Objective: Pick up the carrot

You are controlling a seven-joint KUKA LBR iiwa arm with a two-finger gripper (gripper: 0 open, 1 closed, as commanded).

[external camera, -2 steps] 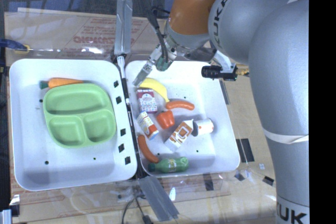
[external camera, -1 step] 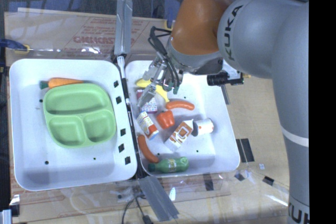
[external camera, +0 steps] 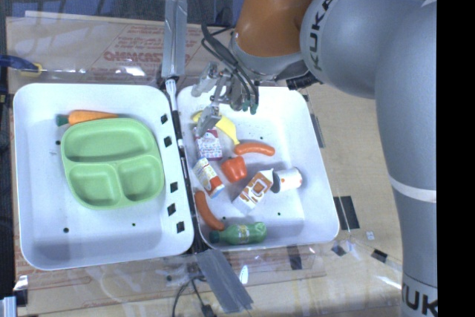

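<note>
The carrot, orange with a green top, lies in the left bin against the far edge of a green divided plate. My gripper hangs over the far left part of the right bin, just above a small red and white packet and a yellow piece. It is well to the right of the carrot, across the divider between the bins. Nothing shows in its grasp.
The right bin holds several toy foods: an orange sausage, a red pepper, a small bottle, a carton, a white cup, another sausage and a green item.
</note>
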